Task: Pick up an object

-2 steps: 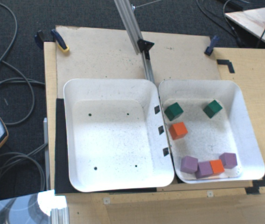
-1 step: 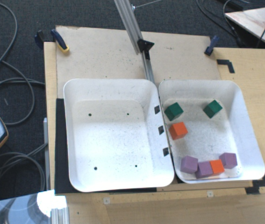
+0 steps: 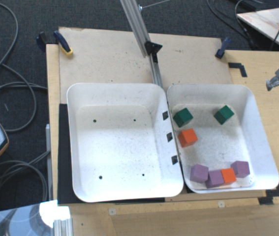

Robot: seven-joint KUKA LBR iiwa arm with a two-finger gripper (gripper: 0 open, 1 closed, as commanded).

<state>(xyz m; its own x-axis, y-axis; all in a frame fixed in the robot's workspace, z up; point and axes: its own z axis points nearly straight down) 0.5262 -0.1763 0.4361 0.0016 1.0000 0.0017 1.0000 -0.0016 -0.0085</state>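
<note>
Camera view check: nothing picked yet, and the blocks are bunched up awkwardly

So the gripper (image 3: 278,77) is poking in at the far right edge, well outside the bins and above the bench. It's grey and blurry out there, so whether it's open or closed can't be told, but nothing seems to be hanging from it.

All the blocks sit in the right bin (image 3: 258,113). The left bin (image 3: 75,98) has no blocks in it. Two green cubes up top: left green cube (image 3: 182,116) close to the dividing wall, right green cube (image 3: 224,114) standing free with space all round. An orange cube (image 3: 188,137) sits just below the left green one, also near the wall. Along the bottom edge there's a tight row: purple cube (image 3: 199,172), another purple cube (image 3: 215,178), a small orange cube (image 3: 228,175) and a third purple cube (image 3: 240,168), touching or nearly so.

What could go sideways, as a guess: if the arm goes for that bottom row, a finger likely lands on a neighbour instead of sliding between, and it shoves the pile or closes on air. The two near the divider risk a finger clipping the wall. The right green cube looks like the safest bet.
</note>
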